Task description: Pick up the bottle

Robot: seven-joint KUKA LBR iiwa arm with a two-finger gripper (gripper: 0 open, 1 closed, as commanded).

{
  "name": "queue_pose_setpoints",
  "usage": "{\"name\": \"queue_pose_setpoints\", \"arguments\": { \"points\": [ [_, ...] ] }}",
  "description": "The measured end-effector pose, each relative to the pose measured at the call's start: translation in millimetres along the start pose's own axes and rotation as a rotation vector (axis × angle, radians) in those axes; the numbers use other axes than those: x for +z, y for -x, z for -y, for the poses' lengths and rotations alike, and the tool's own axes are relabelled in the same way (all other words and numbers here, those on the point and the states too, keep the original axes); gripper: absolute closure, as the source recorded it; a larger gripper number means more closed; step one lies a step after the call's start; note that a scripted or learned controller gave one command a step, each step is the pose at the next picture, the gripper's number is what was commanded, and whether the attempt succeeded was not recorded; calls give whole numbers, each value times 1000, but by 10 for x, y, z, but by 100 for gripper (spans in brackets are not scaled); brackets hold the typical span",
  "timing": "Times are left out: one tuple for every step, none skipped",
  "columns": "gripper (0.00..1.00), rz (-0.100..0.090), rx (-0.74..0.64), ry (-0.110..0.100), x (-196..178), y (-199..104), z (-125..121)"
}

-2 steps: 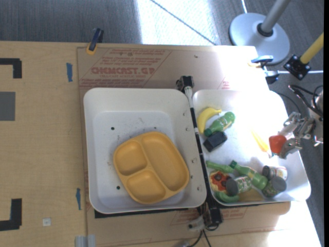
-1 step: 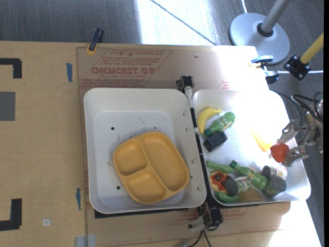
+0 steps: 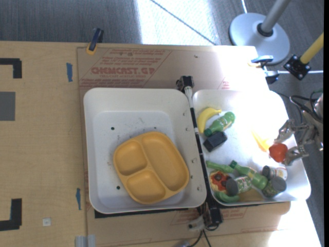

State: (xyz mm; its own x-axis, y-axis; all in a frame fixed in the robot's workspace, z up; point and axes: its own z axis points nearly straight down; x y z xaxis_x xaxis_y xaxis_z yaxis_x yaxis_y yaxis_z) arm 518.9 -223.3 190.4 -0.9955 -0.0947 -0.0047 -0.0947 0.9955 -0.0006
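My gripper (image 3: 300, 138) is at the frame's right edge, can't tell its state. Green bottle (image 3: 253, 176) lies in the right bin (image 3: 241, 99), lower right (crowded w/ clutter). Should grab mid-body imo.

I work in a robotics lab. My bench (image 3: 41, 138) is a plain board carrying black and blue tape marks, with a printed cardboard sheet (image 3: 149, 68) under two clamped white bins (image 3: 97, 138). A grey stand base (image 3: 254, 30) sits on carpet (image 3: 67, 9) beyond the bench.
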Motion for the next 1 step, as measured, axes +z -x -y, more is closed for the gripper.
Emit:
{"name": "queue_pose_setpoints", "arguments": {
  "points": [
    [100, -3, -359, 2, 22, -159, -16]
  ]
}}
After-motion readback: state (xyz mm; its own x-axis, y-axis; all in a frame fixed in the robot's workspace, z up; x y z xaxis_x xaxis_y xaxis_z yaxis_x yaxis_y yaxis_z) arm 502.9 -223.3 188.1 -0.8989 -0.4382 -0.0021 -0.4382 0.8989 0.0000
